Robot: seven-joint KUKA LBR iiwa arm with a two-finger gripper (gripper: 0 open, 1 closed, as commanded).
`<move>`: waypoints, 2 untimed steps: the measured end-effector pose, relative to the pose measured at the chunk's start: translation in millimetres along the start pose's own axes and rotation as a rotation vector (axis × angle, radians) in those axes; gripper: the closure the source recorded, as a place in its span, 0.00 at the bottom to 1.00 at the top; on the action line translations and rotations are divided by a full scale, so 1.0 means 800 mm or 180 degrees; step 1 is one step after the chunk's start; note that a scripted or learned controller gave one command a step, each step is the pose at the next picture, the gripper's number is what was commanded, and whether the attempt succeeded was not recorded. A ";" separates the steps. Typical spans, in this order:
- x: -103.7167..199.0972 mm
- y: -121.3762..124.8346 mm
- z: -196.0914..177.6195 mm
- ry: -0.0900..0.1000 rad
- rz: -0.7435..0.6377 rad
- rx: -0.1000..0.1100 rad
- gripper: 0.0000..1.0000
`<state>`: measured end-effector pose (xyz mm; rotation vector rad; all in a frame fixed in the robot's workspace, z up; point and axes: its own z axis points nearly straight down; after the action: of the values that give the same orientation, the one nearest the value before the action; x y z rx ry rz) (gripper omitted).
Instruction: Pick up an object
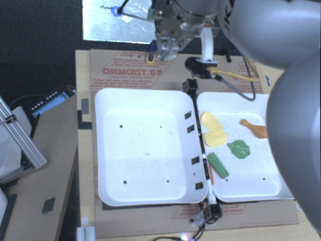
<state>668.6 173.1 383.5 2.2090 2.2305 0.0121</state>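
Note:
My gripper (164, 48) hangs high over the brown cardboard behind the far edge of the left bin (108, 134), away from both bins. A small yellow and blue bit (150, 57) shows at its lower left; I cannot tell what it is. In the right bin (251, 187) lie two yellow pieces (209, 120) (215, 139), a green leafy piece (239, 148), a green stick-shaped piece (218, 165) and an orange-brown piece (254, 128). All of them sit well below and to the right of the gripper.
The grey arm (281, 39) covers the upper right and hides the right bin's right side. A black divider with clips (196, 134) runs between the bins. A silver plate (115, 11) lies behind the bench, and a metal rail (20, 134) stands at the left.

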 end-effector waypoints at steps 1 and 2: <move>0.060 -0.008 -0.069 0.0001 0.0001 -0.0001 1.00; 0.077 0.002 -0.114 -0.0006 0.0013 0.0003 1.00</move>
<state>668.8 234.6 475.3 2.2130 2.2256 0.0090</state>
